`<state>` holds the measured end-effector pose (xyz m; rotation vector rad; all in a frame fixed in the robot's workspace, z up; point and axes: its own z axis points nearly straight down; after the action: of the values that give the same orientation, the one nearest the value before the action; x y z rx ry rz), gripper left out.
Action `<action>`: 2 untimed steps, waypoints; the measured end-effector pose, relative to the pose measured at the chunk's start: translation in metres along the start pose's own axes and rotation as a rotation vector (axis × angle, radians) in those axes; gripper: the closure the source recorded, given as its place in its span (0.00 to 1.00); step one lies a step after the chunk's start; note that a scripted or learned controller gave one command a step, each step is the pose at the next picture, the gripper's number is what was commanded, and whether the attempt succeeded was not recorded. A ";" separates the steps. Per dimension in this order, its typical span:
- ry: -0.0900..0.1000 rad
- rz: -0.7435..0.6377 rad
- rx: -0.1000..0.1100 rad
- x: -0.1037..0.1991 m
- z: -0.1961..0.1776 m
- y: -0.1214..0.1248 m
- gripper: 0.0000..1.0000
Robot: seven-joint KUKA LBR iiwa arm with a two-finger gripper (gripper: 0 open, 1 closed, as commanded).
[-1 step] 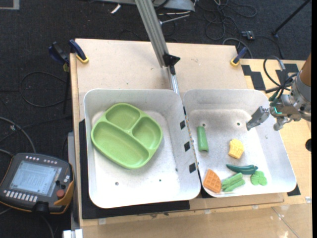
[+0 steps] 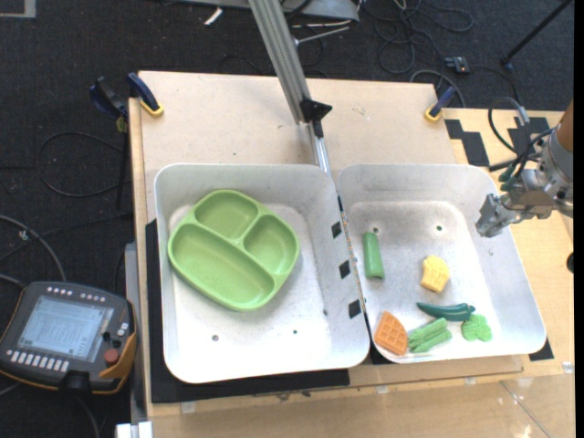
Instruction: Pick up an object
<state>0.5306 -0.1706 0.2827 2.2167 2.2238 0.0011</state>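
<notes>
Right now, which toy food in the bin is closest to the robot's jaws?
The yellow corn piece. It lies nearest the gripper at the right bin's far right edge; the green cucumber sits further left, the other toys nearer the front.

High slanted view, both bins (image 2: pixel 182 185), perhaps mid-distance
</notes>
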 end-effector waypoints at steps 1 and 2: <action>0.005 -0.004 0.009 0.060 0.076 -0.004 1.00; 0.001 0.000 0.003 0.071 0.074 -0.014 1.00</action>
<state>0.5163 -0.0999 0.2085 2.2185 2.2265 -0.0012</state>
